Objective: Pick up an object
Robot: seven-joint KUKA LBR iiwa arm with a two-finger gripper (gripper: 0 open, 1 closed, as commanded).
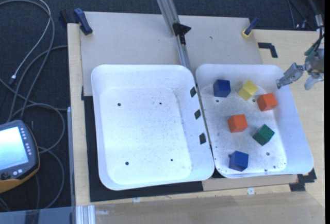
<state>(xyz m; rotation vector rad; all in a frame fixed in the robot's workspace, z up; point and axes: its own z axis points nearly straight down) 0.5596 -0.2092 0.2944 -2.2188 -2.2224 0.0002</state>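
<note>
Six cubes sit in your right bin, orange roughly dead centre. Your gripper hangs at the bin's 2 o'clock rim, fingers spread wide, holding nothing.

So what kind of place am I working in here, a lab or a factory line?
Most likely a robotics lab test bench: two white bins sit on a clamped board, coloured blocks such as the green block serve as practice pieces, and a handheld control pendant trails cables on carpet.
</note>
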